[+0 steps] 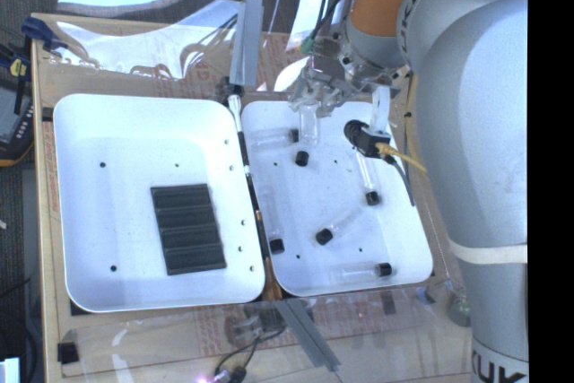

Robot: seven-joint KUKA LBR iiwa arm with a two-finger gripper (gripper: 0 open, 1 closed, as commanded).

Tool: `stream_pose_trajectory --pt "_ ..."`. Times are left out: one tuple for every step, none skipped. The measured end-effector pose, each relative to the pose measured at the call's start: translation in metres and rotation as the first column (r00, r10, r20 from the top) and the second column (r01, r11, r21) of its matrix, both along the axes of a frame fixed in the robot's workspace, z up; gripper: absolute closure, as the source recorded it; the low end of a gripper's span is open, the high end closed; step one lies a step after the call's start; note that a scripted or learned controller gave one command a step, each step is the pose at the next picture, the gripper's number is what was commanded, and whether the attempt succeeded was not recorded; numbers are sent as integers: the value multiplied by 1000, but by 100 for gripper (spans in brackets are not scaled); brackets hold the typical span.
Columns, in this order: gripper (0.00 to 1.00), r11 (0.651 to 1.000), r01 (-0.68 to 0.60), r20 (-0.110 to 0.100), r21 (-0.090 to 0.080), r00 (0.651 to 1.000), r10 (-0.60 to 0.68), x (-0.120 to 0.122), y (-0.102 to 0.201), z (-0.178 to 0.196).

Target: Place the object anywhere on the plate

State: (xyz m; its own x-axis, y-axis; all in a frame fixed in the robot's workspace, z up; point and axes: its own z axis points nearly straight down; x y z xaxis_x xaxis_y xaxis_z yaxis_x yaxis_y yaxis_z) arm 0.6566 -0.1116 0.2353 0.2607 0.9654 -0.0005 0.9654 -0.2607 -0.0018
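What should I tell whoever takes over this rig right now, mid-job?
Gripper: hanging over the far edge of the right bin; whether it holds anything is unclear.
Job's things: several clear tubes with black caps lie scattered in the right bin, for example one near the front edge and one by the right wall. The dark ribbed plate lies flat in the left bin.
Done: nothing rests on the plate yet.
Left: pick a tube, carry it across to the left bin, set it on the plate.
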Motion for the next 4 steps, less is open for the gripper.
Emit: stream_pose_trajectory --pt "100 999 -40 -4 2 999 40 -1 27 -45" --pt "100 995 -102 -6 3 995 102 0 32 -44" --pt "100 994 -109 -7 5 994 109 0 33 -35" --pt "100 986 -167 -2 2 986 167 0 14 -67"
